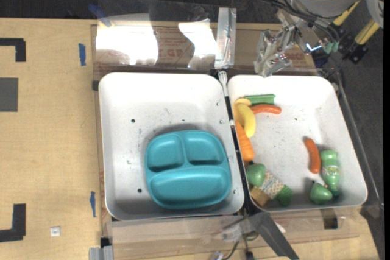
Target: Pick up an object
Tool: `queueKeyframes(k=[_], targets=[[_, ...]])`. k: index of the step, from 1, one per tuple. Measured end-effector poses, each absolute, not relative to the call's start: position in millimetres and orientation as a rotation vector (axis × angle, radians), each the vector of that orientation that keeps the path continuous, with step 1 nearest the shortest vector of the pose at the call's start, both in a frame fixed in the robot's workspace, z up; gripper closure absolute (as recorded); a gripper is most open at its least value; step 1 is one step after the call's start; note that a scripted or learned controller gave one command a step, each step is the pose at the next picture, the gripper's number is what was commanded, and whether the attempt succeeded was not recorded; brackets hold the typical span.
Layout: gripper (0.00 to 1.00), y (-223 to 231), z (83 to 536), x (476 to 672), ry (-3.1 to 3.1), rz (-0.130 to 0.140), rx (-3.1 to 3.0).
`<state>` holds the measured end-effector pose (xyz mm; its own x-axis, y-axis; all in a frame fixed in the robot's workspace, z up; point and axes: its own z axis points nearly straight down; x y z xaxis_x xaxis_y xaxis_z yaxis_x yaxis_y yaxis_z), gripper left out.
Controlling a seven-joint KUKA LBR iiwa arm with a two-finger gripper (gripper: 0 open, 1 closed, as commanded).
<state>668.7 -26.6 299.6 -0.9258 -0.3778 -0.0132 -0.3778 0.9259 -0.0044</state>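
No text, label, brand, number or sign can be read anywhere. The clear plastic sheet (158, 39) behind the two shallow white bins carries faint reddish marks under the glare, too blurred to make out. The small tan packet (268, 184) among the toy food in the right bin has a speckled face, too small to read. The black angular marks (13, 49) on the pale wooden bench are plain shapes, not letters.
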Motion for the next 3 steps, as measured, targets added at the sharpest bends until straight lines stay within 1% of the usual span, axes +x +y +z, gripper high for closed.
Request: queueKeyframes(k=[1,2,3], targets=[[1.00,-25.8,268.3,667.6,3.043,0.001,-0.765],[1.00,-9.8,299.2,668.4,3.004,-0.002,-0.875],[1.00,-9.1,311.5,670.1,2.995,-0.002,-0.868]])
